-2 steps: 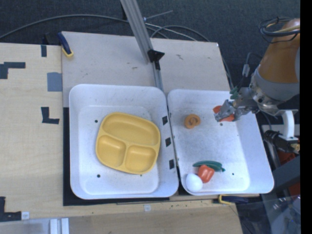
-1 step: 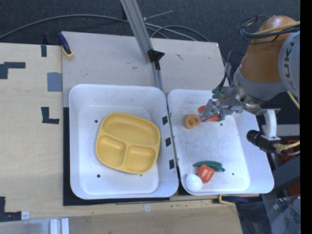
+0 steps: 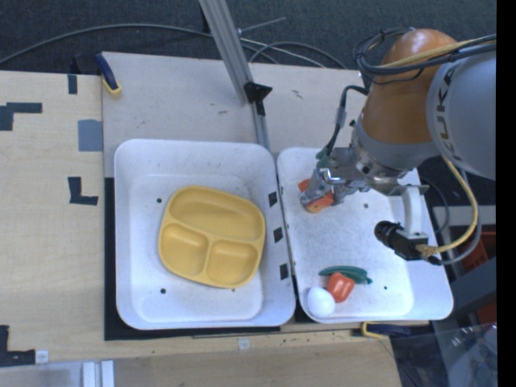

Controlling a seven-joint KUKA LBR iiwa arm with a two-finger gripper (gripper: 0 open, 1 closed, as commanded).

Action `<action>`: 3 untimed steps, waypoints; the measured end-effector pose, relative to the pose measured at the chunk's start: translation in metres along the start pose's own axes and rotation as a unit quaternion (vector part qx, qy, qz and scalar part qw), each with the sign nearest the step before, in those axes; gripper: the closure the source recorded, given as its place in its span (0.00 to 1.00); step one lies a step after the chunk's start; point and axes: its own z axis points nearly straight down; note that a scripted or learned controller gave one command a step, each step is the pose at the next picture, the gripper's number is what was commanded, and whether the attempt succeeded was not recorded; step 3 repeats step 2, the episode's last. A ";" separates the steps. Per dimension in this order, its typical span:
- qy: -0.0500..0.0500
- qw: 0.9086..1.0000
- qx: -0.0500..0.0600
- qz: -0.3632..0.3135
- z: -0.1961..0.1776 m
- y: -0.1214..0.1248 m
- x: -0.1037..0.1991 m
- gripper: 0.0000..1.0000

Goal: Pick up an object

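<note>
My gripper (image 3: pixel 320 185) hangs over the upper left part of the right bin (image 3: pixel 403 297). An orange-red object (image 3: pixel 316 203) sits right at its fingertips, partly hidden by them; whether it is gripped or resting on the bin floor is unclear. Near the bin's front edge lie a red pepper with a green stem (image 3: pixel 342 283) and a white egg-like ball (image 3: pixel 321 301), well clear of the gripper.
The left bin (image 3: pixel 133 216) holds a yellow divided plate (image 3: pixel 212 235). A slanted metal pole (image 3: pixel 234 47) rises behind the bins. The arm's black cable fitting (image 3: pixel 399 239) hangs over the right bin's right side.
</note>
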 end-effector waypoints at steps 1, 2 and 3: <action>0.000 1.000 0.001 0.000 0.019 0.000 0.048 1.00; 0.000 1.000 0.001 0.000 0.036 0.002 0.104 1.00; 0.000 1.000 0.001 0.000 0.036 0.002 0.104 1.00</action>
